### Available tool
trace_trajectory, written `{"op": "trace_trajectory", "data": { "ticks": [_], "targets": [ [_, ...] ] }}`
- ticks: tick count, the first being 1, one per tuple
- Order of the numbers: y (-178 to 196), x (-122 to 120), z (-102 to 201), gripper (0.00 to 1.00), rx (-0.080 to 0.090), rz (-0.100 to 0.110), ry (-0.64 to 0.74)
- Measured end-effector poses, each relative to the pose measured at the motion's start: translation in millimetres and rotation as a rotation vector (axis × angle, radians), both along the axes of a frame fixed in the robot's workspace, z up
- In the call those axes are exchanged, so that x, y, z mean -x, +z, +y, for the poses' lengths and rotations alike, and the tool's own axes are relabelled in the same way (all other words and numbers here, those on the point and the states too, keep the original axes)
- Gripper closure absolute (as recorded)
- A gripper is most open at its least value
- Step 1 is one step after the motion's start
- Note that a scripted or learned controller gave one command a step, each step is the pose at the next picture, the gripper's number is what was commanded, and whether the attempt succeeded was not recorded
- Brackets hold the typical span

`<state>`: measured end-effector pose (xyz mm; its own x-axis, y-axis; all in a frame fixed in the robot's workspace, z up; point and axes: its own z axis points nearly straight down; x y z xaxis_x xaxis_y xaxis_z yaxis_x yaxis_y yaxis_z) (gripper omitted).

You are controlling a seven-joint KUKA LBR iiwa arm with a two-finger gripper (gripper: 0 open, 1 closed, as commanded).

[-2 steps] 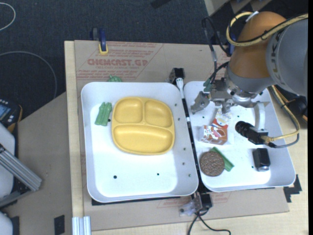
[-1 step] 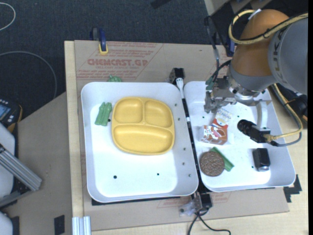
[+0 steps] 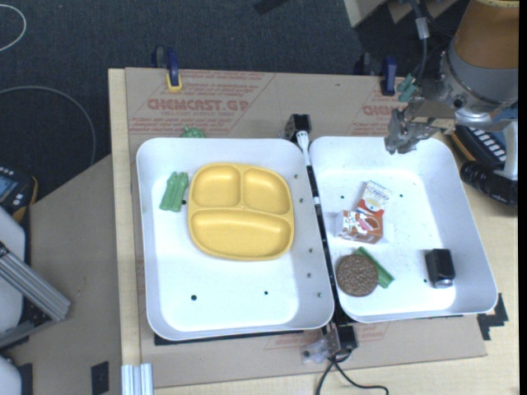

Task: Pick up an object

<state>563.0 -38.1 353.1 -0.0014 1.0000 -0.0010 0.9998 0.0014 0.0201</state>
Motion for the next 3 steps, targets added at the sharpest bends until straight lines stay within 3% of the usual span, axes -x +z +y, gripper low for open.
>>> {"op": "trace_trajectory", "data": {
  "ticks": [1, 2, 3],
  "targets": [
    [-71, 65, 46, 1.00, -0.003, 0.031, 0.003],
    [44, 83, 43, 1.00, -0.002, 0.005, 0.001],
    [-86, 61, 80, 1.00, -0.001, 0.033, 0.003]
  ]
}}
